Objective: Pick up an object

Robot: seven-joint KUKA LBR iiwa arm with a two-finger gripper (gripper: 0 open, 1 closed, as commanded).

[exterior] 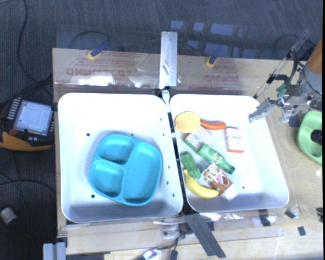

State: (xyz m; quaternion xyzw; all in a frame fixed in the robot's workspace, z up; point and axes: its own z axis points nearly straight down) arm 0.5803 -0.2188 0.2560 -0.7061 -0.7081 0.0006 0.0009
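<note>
White right bin (pixel 260 161) carried the clutter: a yellow banana (pixel 199 187) at its near edge, a green bottle (pixel 214 156) and an orange carrot (pixel 213 125) behind it. The jaws (pixel 258 112) hovered over the bin's far right corner, whether released or clenched I couldn't tell. A blue divided plate (pixel 125 168) sat in the left bin (pixel 76 145)

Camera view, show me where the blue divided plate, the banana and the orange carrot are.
blue divided plate (pixel 125 168): camera view, on the ridge between its compartments.
banana (pixel 197 188): camera view, on the middle of its yellow curve.
orange carrot (pixel 213 125): camera view, on the middle of its length.
</note>
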